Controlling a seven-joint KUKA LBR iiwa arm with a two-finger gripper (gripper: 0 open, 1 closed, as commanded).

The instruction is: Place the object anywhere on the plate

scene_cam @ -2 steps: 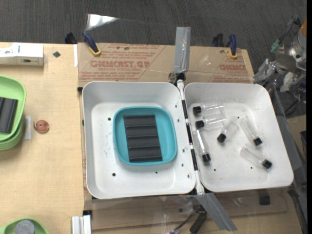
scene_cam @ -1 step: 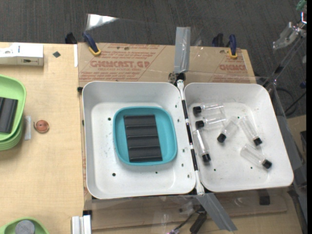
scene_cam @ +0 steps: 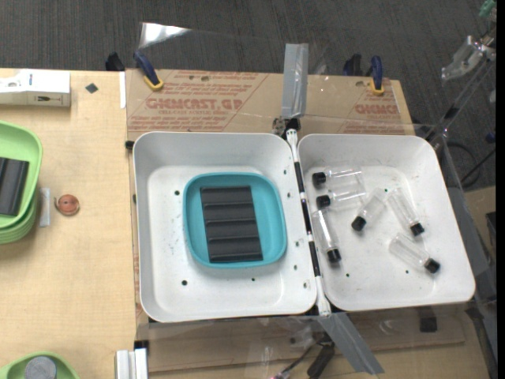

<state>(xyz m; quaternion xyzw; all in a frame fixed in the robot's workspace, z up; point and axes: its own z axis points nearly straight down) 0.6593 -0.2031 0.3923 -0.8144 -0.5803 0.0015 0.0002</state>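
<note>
Frame centre-left: teal plate (scene_cam: 234,219), dark ridged insert, in left bin (scene_cam: 154,235) | right bin (scene_cam: 442,283): clear black-capped vials (scene_cam: 371,212) scattered | pincer state: cannot tell

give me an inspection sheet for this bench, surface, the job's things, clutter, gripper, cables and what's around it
Surface: two shallow white bins side by side, left bin and right bin, on a cardboard sheet clamped to a wooden bench.
Job's things: teal plate in the left bin, bearing a black ribbed block; six clear vials with black caps loose in the right bin.
Clutter: green tray, small copper-coloured disc and white box on the bench's left.
Gripper: nothing seen.
Cables: nothing seen clearly.
Surroundings: dark carpet behind the bench; yellow-tipped clamps on the cardboard's far edge.
</note>
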